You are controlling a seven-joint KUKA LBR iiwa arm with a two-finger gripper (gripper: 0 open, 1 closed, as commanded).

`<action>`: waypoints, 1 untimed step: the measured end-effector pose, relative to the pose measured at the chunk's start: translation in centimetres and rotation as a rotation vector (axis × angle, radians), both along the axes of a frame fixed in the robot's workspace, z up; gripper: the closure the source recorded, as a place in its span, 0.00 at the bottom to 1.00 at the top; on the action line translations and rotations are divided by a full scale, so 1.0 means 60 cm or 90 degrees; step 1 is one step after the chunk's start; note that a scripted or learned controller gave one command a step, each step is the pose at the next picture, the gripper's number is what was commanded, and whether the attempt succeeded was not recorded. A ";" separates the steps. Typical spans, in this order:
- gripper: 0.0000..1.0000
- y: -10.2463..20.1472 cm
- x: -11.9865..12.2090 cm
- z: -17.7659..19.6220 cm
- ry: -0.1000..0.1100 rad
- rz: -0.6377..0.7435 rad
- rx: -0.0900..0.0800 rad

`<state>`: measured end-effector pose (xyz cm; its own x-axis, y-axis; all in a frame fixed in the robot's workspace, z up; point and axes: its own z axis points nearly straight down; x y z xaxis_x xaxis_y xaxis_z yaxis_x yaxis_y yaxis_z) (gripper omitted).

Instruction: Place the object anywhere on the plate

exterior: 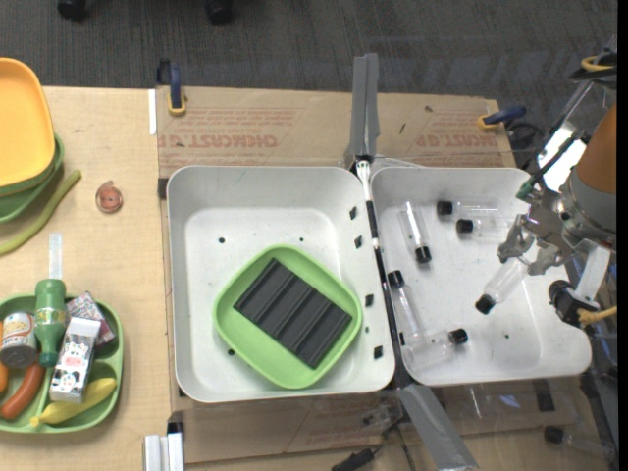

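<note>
A: Item: clear tube with black cap (498, 287), hanging at a slant over the right bin (549, 356), toward that bin's right edge. Cap end lowest, pointing to the bin's middle; upper end runs up into the gripper (530, 248).

B: Is it held?

A: Entered as held. The upper end sits between the fingers, which are closed on it, and the tube looks clear of the bin floor. That last is judged from its slant.

B: Handling notes?

A: Judged light and stiff, likely thin plastic or glass. The smooth round wall looks slippery, and a grip near one end leaves the long cap end free to swing or pivot. A hold nearer the middle of the barrel, across its width, would be steadier. If glass, it is fragile; set it down low.

B: Destination?

A: Green plate (287, 317), in the left bin (196, 263), toward its front edge. It carries a dark ribbed insert (294, 312). A round tube may roll on it; the ribs should check that.

B: Other stock?

A: Several more capped tubes (416, 234) lie loose in the right bin, toward its back and left edges and near its front edge.
</note>
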<state>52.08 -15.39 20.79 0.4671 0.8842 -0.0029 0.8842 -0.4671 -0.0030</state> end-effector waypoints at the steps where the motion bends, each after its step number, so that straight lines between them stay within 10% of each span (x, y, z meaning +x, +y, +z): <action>1: 0.00 0.000 0.000 0.000 0.000 0.000 0.000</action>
